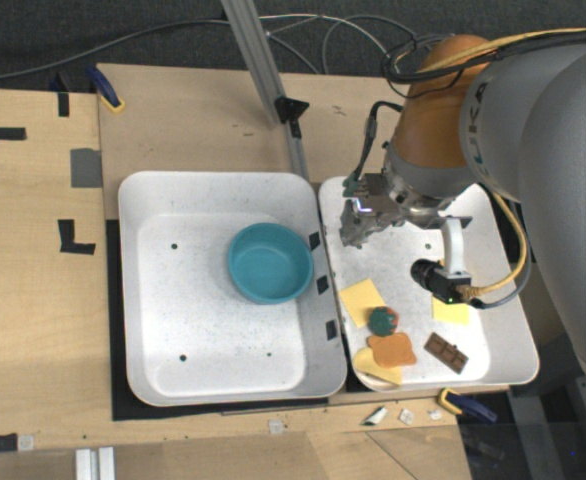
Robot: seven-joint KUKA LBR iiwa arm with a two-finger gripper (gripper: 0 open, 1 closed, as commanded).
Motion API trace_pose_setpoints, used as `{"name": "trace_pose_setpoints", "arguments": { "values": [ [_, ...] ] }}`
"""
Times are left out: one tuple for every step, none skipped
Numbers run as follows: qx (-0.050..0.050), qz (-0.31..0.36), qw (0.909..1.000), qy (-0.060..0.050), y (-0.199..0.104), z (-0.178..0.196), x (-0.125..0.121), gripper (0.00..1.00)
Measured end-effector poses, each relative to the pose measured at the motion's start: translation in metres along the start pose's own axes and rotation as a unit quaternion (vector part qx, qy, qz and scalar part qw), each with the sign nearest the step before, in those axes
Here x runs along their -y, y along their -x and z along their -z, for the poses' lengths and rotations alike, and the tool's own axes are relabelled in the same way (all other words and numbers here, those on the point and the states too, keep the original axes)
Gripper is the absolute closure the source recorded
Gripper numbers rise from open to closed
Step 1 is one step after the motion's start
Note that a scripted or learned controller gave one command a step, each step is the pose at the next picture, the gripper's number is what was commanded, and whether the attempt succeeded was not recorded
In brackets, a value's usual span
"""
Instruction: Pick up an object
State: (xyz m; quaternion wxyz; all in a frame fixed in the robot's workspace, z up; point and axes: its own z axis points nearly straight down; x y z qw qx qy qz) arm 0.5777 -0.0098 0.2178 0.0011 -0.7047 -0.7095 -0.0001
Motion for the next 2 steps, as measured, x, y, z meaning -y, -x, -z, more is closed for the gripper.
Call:
{"name": "trace_pose_setpoints", "arguments": {
  "values": [
    [0.0, 0.0, 1.0, 0.0, -0.056, -0.001, -0.012, 1.0],
    [0.0, 0.0, 1.0, 0.0, -0.104, -0.005, -0.043, 1.0]
  ]
}}
